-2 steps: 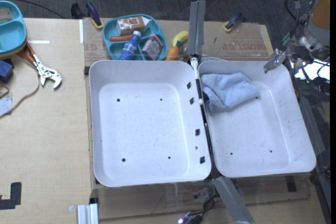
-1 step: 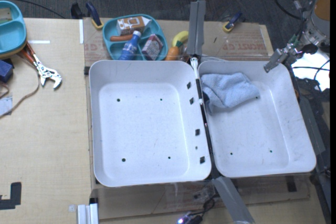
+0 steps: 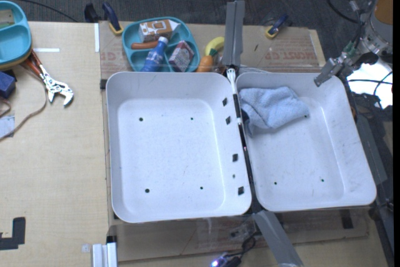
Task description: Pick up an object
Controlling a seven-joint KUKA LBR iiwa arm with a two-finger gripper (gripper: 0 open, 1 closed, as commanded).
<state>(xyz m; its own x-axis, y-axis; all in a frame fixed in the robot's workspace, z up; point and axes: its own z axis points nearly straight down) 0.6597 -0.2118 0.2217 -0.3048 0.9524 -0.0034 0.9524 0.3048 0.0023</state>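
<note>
Hovering beyond the right bin's [image 3: 350,134] far corner, the gripper [image 3: 326,76] holds nothing visible, its opening unclear, leaving the crumpled blue towel [image 3: 272,107] unobstructed for grasping.

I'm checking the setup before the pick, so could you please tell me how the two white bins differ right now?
The right bin holds a crumpled light-blue towel in its far-left corner, while the left bin shows just bare floor with a few dark dots. The gripper hangs over the right bin's far-right corner, well away from the left bin. Both are shallow, white, rounded-cornered bins set side by side.
</note>
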